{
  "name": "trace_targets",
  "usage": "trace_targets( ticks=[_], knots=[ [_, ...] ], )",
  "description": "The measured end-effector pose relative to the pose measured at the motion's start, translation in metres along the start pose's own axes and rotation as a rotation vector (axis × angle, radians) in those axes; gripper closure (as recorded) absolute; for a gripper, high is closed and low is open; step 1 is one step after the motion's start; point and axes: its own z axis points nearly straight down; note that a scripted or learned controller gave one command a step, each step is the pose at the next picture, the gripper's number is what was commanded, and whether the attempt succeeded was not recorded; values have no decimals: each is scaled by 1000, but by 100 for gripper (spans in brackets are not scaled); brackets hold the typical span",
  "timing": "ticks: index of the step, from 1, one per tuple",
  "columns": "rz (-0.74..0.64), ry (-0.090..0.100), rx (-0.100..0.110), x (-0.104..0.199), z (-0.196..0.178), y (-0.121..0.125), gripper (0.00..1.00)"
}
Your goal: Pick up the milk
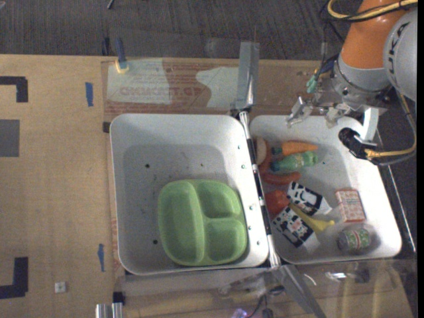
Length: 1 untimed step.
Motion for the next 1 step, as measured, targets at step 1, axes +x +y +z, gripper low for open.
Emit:
trace_targets(
  ticks=[1],
  knots=[
    [66,0,0,-18,35,-93,0]
  ],
)
